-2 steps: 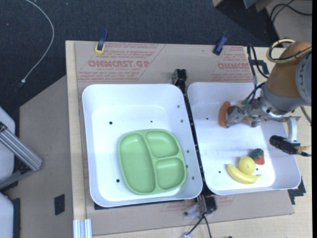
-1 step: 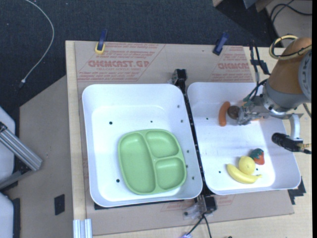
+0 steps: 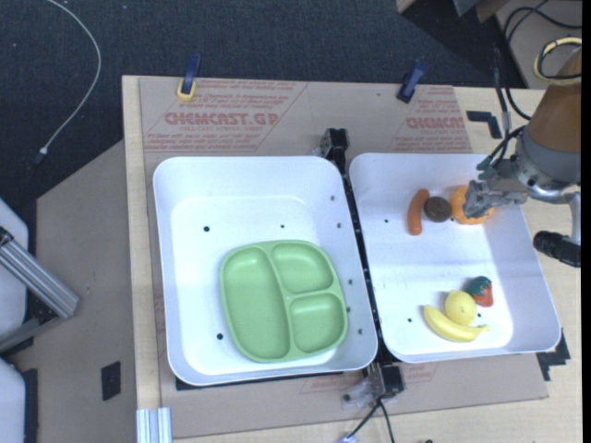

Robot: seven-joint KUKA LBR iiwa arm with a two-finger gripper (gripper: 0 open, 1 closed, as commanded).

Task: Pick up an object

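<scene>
Tool (image 3: 482, 201) over orange item (image 3: 471, 212)

Two white bins (image 3: 185, 275): smooth plastic, slight sheen. Green divided tray (image 3: 282, 300): matt moulded plastic. Surface (image 3: 277, 118): brown paper-faced sheet, matt, printed red. Clamps at 12 o'clock edge (image 3: 188, 77): blue and yellow plastic. Toy food at 3 o'clock: banana (image 3: 450, 325), lemon (image 3: 460, 305), sausage (image 3: 417, 212), glossy plastic. Arm wrist (image 3: 545, 160): grey metal, dull. Floor (image 3: 92, 26): dark, rough carpet-like weave.
</scene>
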